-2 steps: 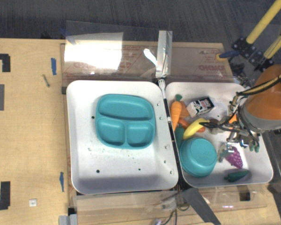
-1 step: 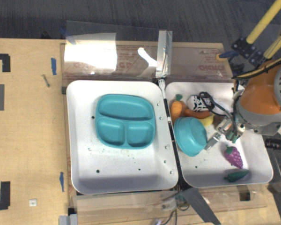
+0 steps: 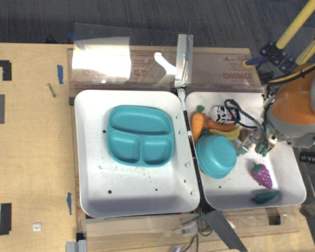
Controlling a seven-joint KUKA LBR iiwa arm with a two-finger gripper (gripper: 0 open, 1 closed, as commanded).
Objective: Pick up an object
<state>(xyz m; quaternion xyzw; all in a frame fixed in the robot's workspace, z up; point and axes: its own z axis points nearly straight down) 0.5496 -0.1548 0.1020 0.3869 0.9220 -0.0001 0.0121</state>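
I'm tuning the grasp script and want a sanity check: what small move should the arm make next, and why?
Probably a short descent with a slight shift toward the teal bowl. The gripper hangs in the right bin, beside the bowl's right rim, with nothing visibly between its fingers. The purple grapes lie close below as an alternative target.

A teal divided tray (image 3: 140, 135) lay in the left white bin (image 3: 89, 193), well left of the claw, on the wooden tabletop (image 3: 26, 140).
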